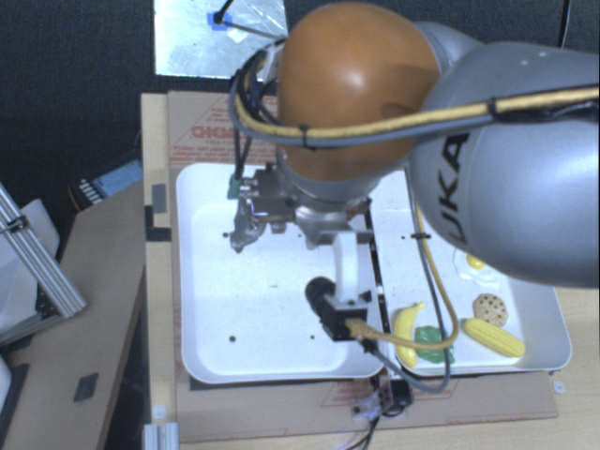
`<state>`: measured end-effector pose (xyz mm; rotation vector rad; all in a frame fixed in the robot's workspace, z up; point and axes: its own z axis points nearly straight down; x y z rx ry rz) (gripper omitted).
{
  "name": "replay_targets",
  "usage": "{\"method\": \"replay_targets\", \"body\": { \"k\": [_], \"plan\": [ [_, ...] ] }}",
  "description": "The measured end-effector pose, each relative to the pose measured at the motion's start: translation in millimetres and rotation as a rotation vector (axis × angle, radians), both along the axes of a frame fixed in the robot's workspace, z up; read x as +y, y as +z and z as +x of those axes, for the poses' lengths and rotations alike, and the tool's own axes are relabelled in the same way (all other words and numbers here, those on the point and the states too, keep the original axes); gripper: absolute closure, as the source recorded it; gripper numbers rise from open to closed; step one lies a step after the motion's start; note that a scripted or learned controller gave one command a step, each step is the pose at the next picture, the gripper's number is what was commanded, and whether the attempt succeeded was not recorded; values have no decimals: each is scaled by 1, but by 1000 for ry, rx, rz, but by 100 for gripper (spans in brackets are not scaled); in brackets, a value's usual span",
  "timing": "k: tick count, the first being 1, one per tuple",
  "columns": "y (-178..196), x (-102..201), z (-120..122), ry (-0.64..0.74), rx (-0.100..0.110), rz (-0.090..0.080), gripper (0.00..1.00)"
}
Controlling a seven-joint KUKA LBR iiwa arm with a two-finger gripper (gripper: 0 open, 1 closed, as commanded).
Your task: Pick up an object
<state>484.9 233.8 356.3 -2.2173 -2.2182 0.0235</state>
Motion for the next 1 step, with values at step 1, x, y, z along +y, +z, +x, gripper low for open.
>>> {"method": "replay_targets", "body": {
  "k": [1],
  "plan": [
    [-7, 0, 39, -1, -16, 7, 0]
  ]
}}
